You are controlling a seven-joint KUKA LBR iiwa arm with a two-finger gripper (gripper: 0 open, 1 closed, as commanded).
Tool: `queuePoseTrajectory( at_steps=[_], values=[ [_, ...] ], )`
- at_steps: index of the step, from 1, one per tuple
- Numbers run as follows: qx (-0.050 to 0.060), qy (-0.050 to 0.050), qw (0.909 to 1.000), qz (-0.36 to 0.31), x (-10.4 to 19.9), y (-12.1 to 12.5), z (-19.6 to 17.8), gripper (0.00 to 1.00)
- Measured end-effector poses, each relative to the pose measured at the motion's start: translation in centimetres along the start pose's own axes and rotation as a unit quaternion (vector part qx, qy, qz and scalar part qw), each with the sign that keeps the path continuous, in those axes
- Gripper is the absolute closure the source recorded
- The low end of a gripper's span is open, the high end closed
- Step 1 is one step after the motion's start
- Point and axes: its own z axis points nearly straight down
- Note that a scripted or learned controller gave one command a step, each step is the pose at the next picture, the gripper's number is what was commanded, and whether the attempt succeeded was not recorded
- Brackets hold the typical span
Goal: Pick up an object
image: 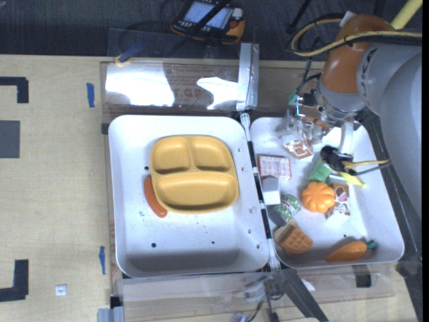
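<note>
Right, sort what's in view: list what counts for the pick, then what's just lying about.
For the pick: gripper, right bin, toy pumpkin, carrot, waffle, small packets.

Lying about: left bin, yellow divided tray, sausage, handheld controller.

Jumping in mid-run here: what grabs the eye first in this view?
The big yellow divided tray fills the middle of the left bin, with an orange sausage-like piece along its left edge. The right bin is crowded with toy food, notably a small orange pumpkin and a carrot, and the gripper hangs at its far end.
</note>
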Motion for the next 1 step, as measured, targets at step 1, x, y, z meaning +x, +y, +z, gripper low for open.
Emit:
queuePoseTrajectory(
  at_steps=[1],
  values=[
    [0.014,0.0,0.9979,-0.063,3.01,-1.21,-7.87,1.0]
  ],
)
